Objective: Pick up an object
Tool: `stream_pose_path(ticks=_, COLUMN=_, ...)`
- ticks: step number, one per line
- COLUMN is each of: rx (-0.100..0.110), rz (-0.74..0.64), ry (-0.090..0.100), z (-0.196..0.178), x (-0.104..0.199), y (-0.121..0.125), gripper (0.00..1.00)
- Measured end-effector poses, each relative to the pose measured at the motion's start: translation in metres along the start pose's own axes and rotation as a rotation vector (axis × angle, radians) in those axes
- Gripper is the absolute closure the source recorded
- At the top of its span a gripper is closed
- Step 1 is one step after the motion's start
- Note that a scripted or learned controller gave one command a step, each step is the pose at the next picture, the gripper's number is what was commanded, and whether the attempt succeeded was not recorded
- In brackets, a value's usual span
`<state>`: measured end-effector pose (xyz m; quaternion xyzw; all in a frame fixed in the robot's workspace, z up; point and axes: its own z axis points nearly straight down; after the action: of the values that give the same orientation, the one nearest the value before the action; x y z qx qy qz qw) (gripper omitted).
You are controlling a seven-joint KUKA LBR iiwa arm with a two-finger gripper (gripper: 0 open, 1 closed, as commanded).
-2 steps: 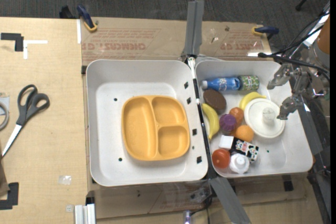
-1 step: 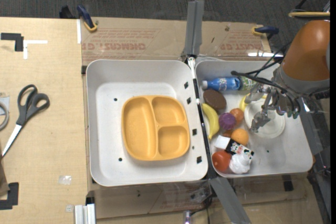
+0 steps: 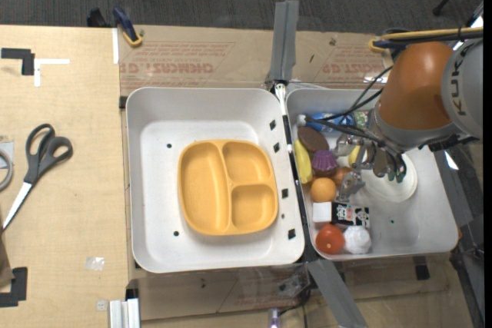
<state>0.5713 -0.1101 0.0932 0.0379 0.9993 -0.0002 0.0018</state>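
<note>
The right bin (image 3: 415, 230) holds a heap of small objects along its left side: a brown piece (image 3: 311, 139), a yellow banana (image 3: 302, 164), a purple piece (image 3: 324, 161), an orange (image 3: 324, 189), a white block (image 3: 321, 211), a red tomato (image 3: 330, 240), a white ball (image 3: 357, 240) and a black-and-white packet (image 3: 352, 213). My gripper (image 3: 355, 179) hangs low in this bin, just right of the orange and above the packet. The wrist with its orange band (image 3: 415, 84) covers the bin's back right. I see no object lifted.
The left bin (image 3: 146, 188) holds a yellow divided plate (image 3: 228, 187). A white round dish (image 3: 398, 180) lies right of the gripper. Blue items (image 3: 330, 120) sit at the right bin's back. Scissors (image 3: 38, 157) lie on the bench far left.
</note>
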Motion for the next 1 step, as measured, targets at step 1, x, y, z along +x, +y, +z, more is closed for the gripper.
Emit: stream_pose_path(ticks=1, rx=0.000, rz=0.224, ry=-0.004, z=-0.0013, x=-0.0408, y=0.0221, gripper=0.00)
